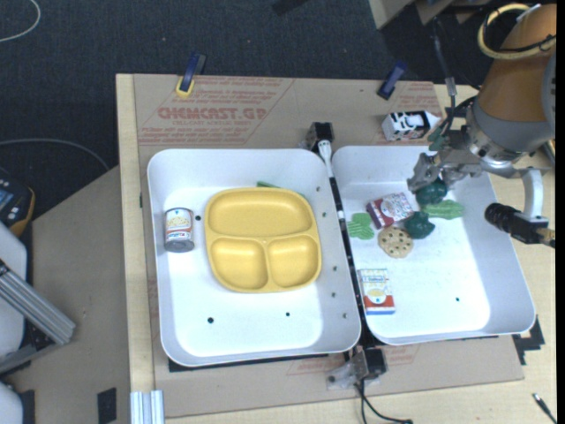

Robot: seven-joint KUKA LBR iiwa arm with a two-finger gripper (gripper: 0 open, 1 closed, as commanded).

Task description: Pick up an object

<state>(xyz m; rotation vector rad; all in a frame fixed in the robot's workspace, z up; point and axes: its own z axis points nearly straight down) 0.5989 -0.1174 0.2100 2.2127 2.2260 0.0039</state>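
We are seeing a small carton (377, 291) lying nearest, below the cookie (395, 241); above the cookie our gripper (433, 184) is clamping a dark green toy (433, 193) between its fingers

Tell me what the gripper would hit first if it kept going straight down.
Most likely the dark green toy right under the gripper, beside the red-and-white packet in the right bin; depth is hard to judge.

A brown cardboard sheet (221, 109) with red letters lies under two white bins (177, 325), a blue and yellow clamp (188, 75) grips its back edge, and dark carpet (106, 25) lies behind.
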